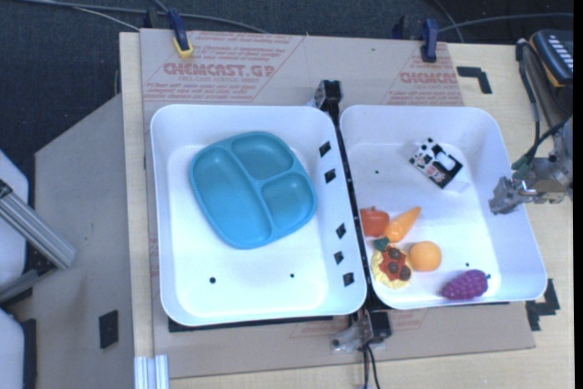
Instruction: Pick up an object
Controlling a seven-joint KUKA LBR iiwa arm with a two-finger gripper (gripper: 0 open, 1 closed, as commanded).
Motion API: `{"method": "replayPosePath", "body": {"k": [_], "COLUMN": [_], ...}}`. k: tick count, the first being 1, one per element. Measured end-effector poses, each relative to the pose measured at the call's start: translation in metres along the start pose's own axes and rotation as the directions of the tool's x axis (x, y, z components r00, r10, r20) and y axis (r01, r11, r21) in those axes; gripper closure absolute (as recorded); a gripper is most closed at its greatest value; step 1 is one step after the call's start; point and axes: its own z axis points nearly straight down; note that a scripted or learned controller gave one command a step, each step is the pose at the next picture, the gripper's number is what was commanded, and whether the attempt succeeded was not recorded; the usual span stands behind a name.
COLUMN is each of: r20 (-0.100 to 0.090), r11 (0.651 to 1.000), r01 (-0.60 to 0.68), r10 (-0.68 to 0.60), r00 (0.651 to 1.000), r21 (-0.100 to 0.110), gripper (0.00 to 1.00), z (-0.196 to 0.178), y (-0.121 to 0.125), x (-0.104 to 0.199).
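The gripper (506, 196) is seen at the right bin's (510, 241) right rim, over the wall; whether it is open cannot be told, and nothing is seen held. In that bin, a black-and-white toy (435, 162) lies toward the back. A tomato (373, 220), carrot (404, 220), orange (424, 256), pizza slice (391, 266) and purple grapes (465, 284) are clustered at the front. A blue divided plate (253, 188) is set in the left bin (182, 287).

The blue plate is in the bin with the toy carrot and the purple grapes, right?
Not quite. The blue plate lies alone in the left bin. The toy carrot and purple grapes are in the right bin, as the camera view shows.
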Motion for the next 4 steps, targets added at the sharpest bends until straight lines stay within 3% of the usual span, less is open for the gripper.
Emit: {"method": "replayPosePath", "body": {"k": [2,4], "r20": [-0.005,-0.005], "r11": [1.000,1.000], "r01": [0.005,0.007], "r10": [-0.005,-0.007], "r00": [1.000,1.000], "r21": [0.006,0.008], "gripper": [1.00,1.00], "z": [-0.010,0.005], "y": [0.001,0.008], "x": [0.100,0.211]}}
